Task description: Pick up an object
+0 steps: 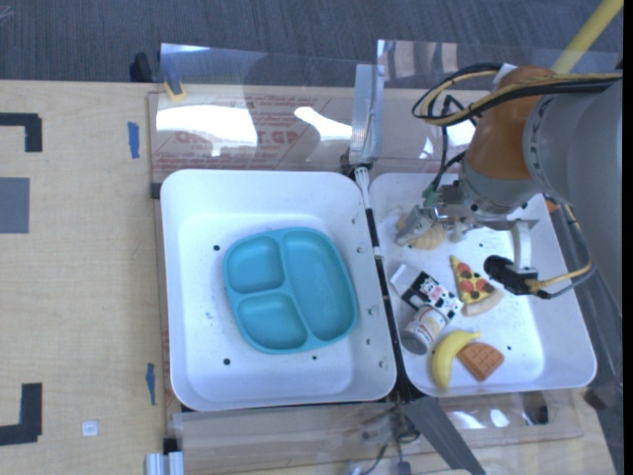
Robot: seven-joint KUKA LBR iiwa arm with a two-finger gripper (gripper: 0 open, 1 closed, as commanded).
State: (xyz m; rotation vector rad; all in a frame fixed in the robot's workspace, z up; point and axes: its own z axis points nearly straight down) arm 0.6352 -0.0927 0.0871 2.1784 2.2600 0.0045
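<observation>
The gripper (432,218) sits low over a tan object (423,232), perhaps touching; its grip unclear.

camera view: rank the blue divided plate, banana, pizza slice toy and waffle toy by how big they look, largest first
1. blue divided plate, by far the largest, in the left bin
2. banana
3. pizza slice toy, close to the banana, so that order is unsure
4. waffle toy, smallest

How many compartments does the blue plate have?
3: the light-blue divided plastic plate, lying in the left white bin, has two compartments on top, side by side, and one below.
</observation>
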